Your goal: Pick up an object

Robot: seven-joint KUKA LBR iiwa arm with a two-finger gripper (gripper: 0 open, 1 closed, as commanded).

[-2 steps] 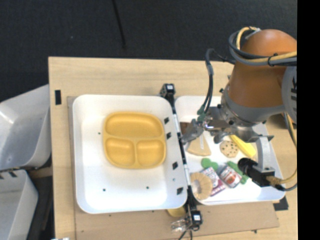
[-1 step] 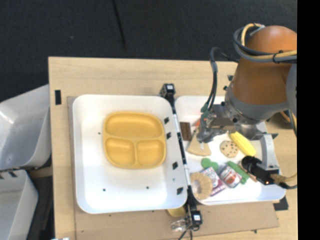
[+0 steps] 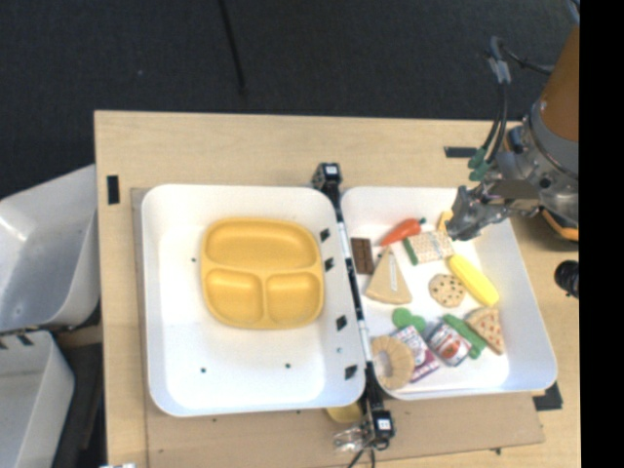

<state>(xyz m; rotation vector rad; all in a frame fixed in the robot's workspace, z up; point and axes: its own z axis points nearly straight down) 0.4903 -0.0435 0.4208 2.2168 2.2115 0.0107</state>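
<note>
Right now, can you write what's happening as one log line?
gripper: over right bin's back edge, nothing seen held | banana: in bin | yellow tray: left bin

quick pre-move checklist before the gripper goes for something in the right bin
1. Gripper over the right bin: ok, it hangs near the bin's upper right part.
2. Nothing already held: cannot tell, the fingertips are too dark and small to read.
3. Closest targets: ok, the carrot and the green-and-white card lie just beside the gripper.
4. Yellow banana free to grasp: ok, lying apart from the cookie.
5. Lower pile clear: not ok, pizza slice, can and packets crowd together.
6. Yellow tray in the left bin: ok, away from the arm.
</note>
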